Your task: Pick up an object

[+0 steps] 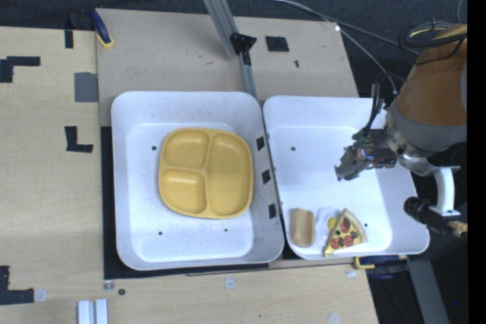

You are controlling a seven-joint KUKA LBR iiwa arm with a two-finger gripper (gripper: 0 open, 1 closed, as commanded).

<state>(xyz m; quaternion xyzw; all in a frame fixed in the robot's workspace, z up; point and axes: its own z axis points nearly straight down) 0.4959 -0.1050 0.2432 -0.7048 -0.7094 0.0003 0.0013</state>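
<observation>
A tan tabletop (45,163) carries two white bins side by side. The hand (351,165) hovers over the right bin (304,117), nothing visibly between its parts; whether it is spread or pressed together I cannot tell. Nearest, at that bin's front edge, lie a pizza slice (345,231) and a tan piece (302,227), both probably light, stiff plastic, best pinched across their narrow sides. The yellow plate (205,172) in the left bin (137,117) looks wide and slippery; only its rim offers a hold.

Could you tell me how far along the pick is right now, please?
Nothing looks picked yet. The gripper hangs over the right bin, above the toy pizza slice and tan piece lying at its near edge. Descending, grasping and lifting remain.
</observation>
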